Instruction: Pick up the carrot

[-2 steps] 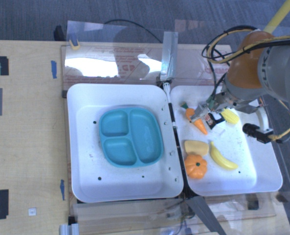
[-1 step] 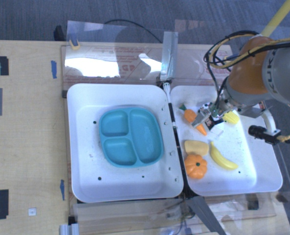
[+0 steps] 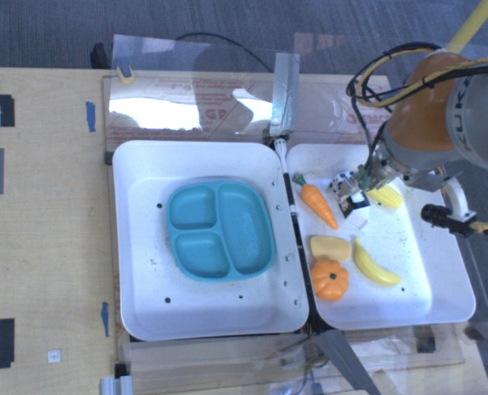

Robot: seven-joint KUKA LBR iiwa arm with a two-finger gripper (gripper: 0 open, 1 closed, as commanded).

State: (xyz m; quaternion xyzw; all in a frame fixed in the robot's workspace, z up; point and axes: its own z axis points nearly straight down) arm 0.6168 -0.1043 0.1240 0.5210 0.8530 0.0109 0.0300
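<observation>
- Carrot (image 3: 318, 205): one tapered orange cone with a green tuft at its upper-left end, smooth, lying free on the floor of the right bin (image 3: 441, 299) close to that bin's left wall.
- Gripper (image 3: 352, 196): dark metal head just right of the carrot, low over the bin floor; whether its claw is apart or together cannot be told.
- Near the carrot, one each: a pale yellow wedge-like block (image 3: 330, 246) below it, a round ribbed orange pumpkin (image 3: 330, 280) lower still, a curved yellow banana (image 3: 374, 266) to the lower right, and a yellow piece (image 3: 385, 196) beyond the gripper.
- Left of the carrot, across the divider, the left bin (image 3: 137, 245) holds one glossy blue plate (image 3: 221, 230) with three compartments.
- Two white, round-cornered bins in all; bare floor lies right of the banana.
</observation>
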